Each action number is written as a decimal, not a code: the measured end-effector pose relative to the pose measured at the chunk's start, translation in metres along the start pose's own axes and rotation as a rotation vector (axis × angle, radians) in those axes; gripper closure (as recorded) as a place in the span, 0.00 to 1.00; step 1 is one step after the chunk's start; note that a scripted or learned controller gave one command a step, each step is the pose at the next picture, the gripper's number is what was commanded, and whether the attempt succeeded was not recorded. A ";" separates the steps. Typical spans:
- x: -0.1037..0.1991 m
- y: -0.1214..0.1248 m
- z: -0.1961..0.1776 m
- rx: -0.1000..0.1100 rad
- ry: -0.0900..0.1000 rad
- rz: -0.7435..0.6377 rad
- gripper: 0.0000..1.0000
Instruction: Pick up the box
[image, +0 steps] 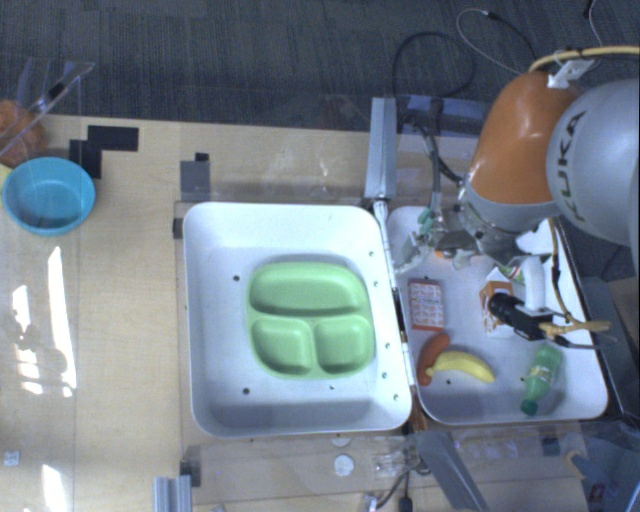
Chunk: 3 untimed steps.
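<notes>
The pincer hung over the far end of the right bin, under the grey arm. Whether it was apart or together could not be told from above, and nothing was seen clamped in it. The box, a small flat reddish-and-white packet, lay on the bin floor just nearer the camera than the pincer, apart from it and close beside the bin wall on the pincer's left as seen.

Further out the same way, a red sausage and a banana lay touching each other, near the box's far end. A green bottle lay well off toward the opposite corner.

The likely trouble was the box's flatness. Lying low on a smooth floor, it would probably give the pincer little to close on, so a descent could slide off its top or push it against the wall. A drop aimed slightly too far along might catch the sausage instead.

Beyond the wall sat the left bin, holding a green divided tray. Both bins rested on a pale wooden table, with a blue bowl well away at its far left. Dark floor lay behind the table.
</notes>
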<state>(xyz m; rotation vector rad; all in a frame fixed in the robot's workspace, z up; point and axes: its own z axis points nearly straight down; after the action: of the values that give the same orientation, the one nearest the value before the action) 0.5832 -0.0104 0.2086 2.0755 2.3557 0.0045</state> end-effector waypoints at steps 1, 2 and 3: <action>0.021 -0.067 0.024 0.002 0.001 0.204 0.00; 0.022 -0.065 0.013 -0.004 0.002 0.204 1.00; -0.009 -0.019 -0.025 -0.001 -0.001 0.409 1.00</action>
<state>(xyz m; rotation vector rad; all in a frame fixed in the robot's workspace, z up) 0.5658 -0.0216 0.2336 2.5098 1.8847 0.0058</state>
